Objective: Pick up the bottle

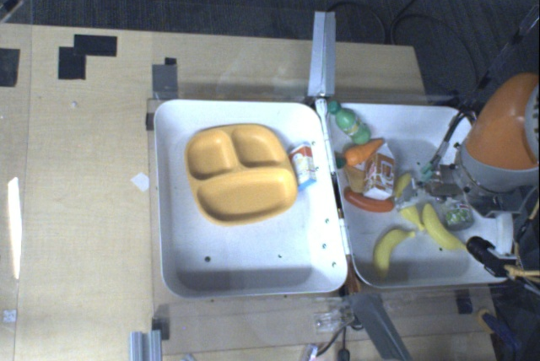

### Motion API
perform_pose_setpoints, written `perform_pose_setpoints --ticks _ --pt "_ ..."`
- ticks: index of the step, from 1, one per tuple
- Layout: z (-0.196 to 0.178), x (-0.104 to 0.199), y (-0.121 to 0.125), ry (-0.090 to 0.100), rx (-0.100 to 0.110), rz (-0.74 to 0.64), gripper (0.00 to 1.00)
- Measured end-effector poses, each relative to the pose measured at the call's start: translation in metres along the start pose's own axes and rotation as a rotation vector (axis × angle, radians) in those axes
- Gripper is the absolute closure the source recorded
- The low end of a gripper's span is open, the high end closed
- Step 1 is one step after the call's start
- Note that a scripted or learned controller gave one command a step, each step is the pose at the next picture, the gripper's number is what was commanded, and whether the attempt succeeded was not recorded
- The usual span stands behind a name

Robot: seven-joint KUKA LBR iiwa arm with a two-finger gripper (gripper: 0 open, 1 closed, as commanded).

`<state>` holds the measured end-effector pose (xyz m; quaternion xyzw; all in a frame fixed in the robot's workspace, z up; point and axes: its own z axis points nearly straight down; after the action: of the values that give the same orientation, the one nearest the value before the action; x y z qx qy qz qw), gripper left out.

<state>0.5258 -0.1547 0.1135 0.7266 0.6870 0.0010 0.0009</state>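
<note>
While the grey arm (506, 140) with its orange band reaches in over the right side of the counter (93, 182), the task looks barely started. Two shallow white bins sit side by side. The left bin (245, 266) holds a yellow divided tray (240, 174) and, touching the tray's right edge, a small red and white can (304, 165). The right bin (413, 266) holds the bottle (350, 125), green and small, lying in the far left corner against the wall shared with the other bin. Its long axis runs on a diagonal, with the narrower cap end toward that far corner and the wider end toward the bin's middle. Just nearer than it lie a carrot (363, 153), a white and orange carton (375, 174) and a sausage (369, 202); bananas (422, 228) lie toward the near edge. The hand (439, 180) hangs low over the right half of this bin, well apart from the bottle, and whether it is open or closed cannot be told. By my judgement, reaching the bottle, gripping it and lifting it all remain.
</note>
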Motion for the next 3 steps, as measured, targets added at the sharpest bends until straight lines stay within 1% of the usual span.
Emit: perform_pose_setpoints --ticks 1,2,3 --pt "-0.037 0.033 0.002 0.000 -0.003 -0.088 0.00" --pt "-0.037 0.033 0.001 0.000 -0.002 -0.088 0.00" --pt "0.013 -0.028 0.067 -0.001 -0.003 0.122 0.00"
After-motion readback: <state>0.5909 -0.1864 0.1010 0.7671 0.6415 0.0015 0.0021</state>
